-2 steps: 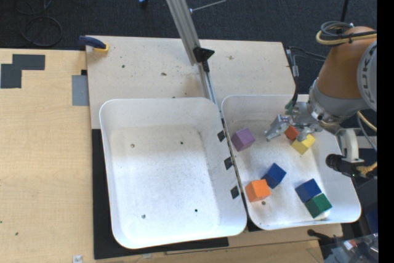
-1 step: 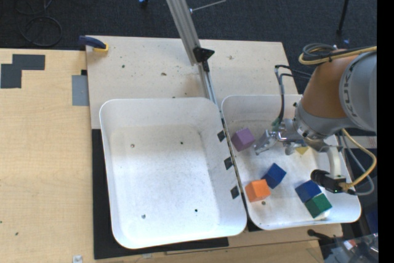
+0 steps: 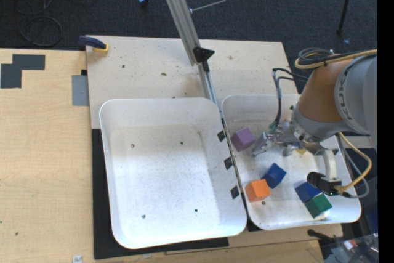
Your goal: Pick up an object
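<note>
My grey two-finger gripper [image 3: 266, 143] sits centre-right of the frame, fingers spread with nothing between them, just beside the small purple cube [image 3: 242, 138] in the right white plastic bin [image 3: 246, 106]. I judge the cube light, rigid and smooth: grip its opposite flat faces. Lower right lie similar orange [image 3: 258, 190], blue [image 3: 275, 174] and green [image 3: 319, 204] blocks.

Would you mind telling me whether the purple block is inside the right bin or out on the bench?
Inside. The purple block lies on the floor of the right bin, near its left wall, beside the gripper.
</note>
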